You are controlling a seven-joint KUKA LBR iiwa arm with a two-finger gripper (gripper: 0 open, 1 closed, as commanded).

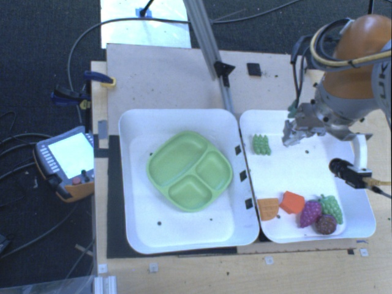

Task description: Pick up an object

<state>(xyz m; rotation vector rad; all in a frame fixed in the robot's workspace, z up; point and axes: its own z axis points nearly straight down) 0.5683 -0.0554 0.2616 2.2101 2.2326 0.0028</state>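
Beige counter (pixel 165 78) sits on dark carpet (pixel 37 41), pendant (pixel 66 162) lying off to the left. The pincer (pixel 295 133) hovers over the right bin (pixel 306 164); can't tell its state.

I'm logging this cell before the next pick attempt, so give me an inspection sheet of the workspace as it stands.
Surface: bench with left bin and right bin, side by side.
Job's things: in the right bin, small green piece near the back; orange block, red block, purple grapes, green grapes and dark round fruit clustered at the front.
Clutter: green divided plate in the left bin.
Grippers: end effector above the right bin's back, nothing seen between its fingers.
Cables: several on the dark floor.
Surroundings: handheld pendant left of the bench.
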